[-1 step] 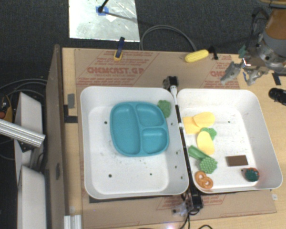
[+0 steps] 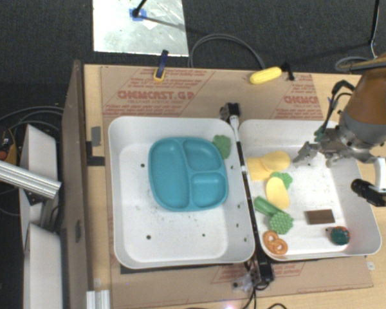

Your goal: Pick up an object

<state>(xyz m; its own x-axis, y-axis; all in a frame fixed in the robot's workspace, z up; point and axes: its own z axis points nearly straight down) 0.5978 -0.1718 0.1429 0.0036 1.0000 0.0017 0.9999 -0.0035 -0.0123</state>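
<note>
Left bin [image 2: 125, 192] with blue tray [image 2: 187, 174], right bin [image 2: 363, 219] with toy food [image 2: 276, 192], tool [image 2: 318, 152] fingers apparently apart.

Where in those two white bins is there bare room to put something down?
Left bin: bare floor left of and below the blue tray. Right bin: free middle patch above the brown block. Crowded along its left wall, where the yellow pieces, green toys and pretzel bunch.

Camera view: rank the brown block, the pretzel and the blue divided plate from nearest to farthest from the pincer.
1. Brown block, in the right bin, below the pincer.
2. Pretzel, at the right bin's lower left corner.
3. Blue divided plate, across the divider in the left bin.
</note>
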